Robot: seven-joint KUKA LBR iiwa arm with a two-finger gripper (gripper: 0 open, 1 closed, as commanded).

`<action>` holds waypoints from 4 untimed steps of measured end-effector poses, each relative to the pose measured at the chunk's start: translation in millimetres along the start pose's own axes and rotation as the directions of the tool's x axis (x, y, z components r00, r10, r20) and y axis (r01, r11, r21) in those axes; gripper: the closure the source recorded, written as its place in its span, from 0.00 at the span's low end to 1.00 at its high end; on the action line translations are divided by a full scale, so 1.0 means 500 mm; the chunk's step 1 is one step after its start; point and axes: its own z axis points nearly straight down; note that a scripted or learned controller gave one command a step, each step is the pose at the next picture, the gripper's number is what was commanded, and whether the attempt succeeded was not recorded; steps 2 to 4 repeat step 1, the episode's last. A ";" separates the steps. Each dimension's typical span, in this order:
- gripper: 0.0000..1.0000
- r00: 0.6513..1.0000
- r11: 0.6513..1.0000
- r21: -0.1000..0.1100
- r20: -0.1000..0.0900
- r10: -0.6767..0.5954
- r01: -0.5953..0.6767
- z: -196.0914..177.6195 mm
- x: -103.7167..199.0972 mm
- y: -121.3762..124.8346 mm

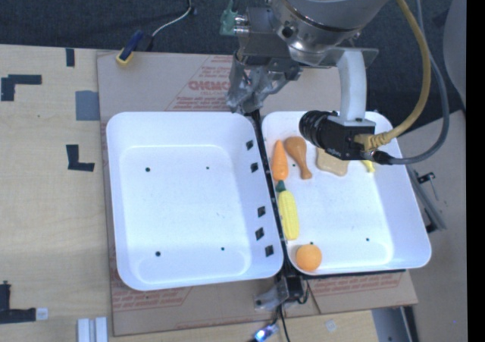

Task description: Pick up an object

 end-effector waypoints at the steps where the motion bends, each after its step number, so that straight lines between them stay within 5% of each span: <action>1: 1.00 1.000 1.000 0.009 0.003 -0.008 0.008 0.072 0.105 -0.002; 4: 1.00 1.000 1.000 0.009 0.003 -0.008 0.008 0.072 0.105 -0.002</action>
